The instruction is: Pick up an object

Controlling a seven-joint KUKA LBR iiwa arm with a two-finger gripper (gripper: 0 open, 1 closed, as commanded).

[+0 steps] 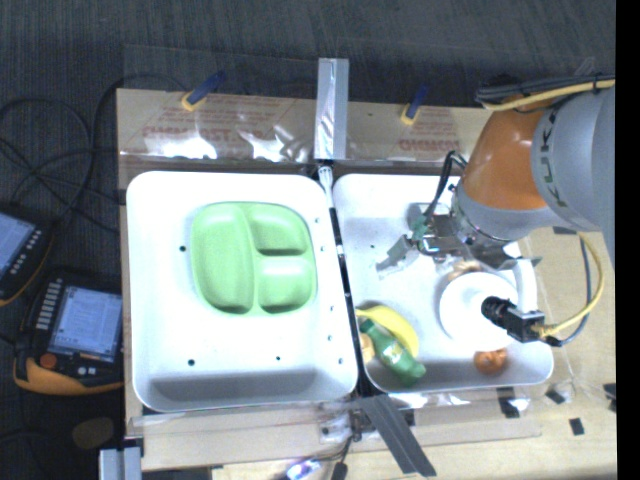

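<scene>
Largest first: you have the desk (140, 128) across the middle of the frame, its brown top showing along the upper edge under a sheet of clear plastic held by two clips. On it sit two shallow white bins side by side. The left bin (160, 368) holds a green divided plate (250, 256), lying flat a little above the bin's centre, with one large compartment on its left and two smaller ones on its right. The right bin (360, 208) sits just beside it, their rims meeting near the centre of the frame.

The grey arm (560, 168) with its orange band comes in from the upper right and hangs over the upper part of the right bin. Its pincer (400, 254) points toward the left, over the bin floor near the middle of that bin; the fingers look spread, with nothing between them.

Below the arm, at the right of that bin, you see a white round object (470, 303), partly hidden by a black part of the wrist. In the lower left corner of the right bin, a banana (392, 330) lies touching a green bottle (398, 360). A small orange-brown object (490, 361) rests near the lower right corner, well apart from the pincer.
</scene>
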